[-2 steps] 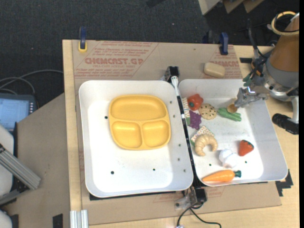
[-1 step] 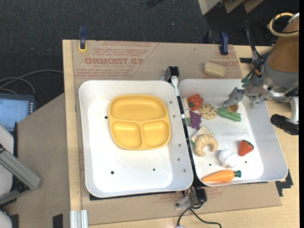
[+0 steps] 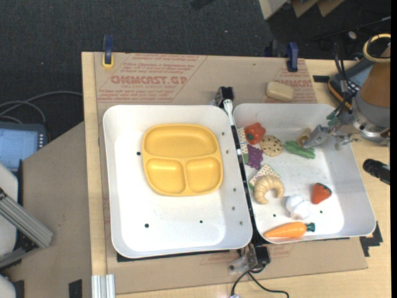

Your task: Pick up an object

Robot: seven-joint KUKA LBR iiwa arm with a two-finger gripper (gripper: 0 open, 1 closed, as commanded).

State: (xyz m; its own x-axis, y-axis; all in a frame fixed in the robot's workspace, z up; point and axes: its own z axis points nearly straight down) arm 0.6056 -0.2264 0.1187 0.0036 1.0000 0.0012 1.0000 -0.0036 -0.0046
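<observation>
The pincer (image 3: 317, 135) hangs low by the right bin's (image 3: 353, 185) far right edge, just right of a green pod (image 3: 299, 150) whose long axis runs left-right toward it; I cannot tell its state.

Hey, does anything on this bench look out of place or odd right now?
One thing: a beige block lies on the bench behind the right bin, outside both bins, while the other toys sit inside that bin. The carrot also lies right at its front rim. Nothing looks spilled or broken.
</observation>
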